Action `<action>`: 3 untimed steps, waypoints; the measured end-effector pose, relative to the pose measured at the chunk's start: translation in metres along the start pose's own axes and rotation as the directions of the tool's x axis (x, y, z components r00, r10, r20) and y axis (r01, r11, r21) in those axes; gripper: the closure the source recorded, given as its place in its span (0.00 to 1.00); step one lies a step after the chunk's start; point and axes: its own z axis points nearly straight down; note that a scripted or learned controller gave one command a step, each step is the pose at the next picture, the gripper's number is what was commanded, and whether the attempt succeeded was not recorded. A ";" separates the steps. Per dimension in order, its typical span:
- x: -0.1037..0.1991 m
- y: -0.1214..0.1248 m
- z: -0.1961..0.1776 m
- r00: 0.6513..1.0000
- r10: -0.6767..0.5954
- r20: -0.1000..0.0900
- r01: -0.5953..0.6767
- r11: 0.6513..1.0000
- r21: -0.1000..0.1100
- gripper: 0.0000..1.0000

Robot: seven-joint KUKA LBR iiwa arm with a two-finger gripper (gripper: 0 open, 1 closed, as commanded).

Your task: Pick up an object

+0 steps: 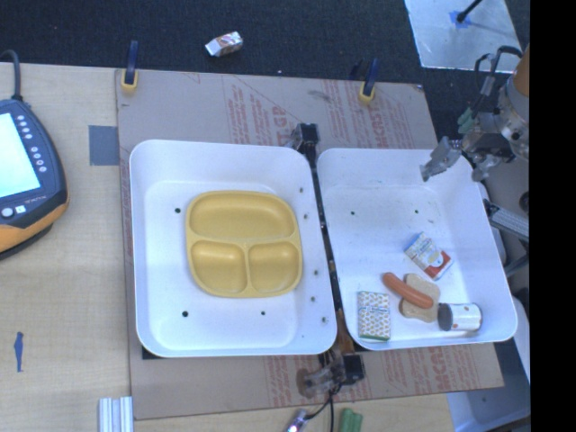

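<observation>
Jaws (450, 158) hover at the right bin's (360, 174) far corner, their state impossible to tell; hot dog (407, 288), small carton (427, 255) and packet (373, 315) lie well below them.

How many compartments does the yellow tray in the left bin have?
3. The tray has one long compartment across its far side and two smaller ones on its near side: left and right. Nothing hides any of them.
</observation>
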 end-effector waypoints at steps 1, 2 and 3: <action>-0.004 -0.069 0.119 1.000 -0.001 0.000 0.001 1.000 0.002 0.00; -0.023 -0.001 0.174 1.000 -0.002 0.000 0.002 1.000 0.001 0.00; -0.035 -0.102 0.174 1.000 -0.001 0.000 0.001 1.000 0.001 0.00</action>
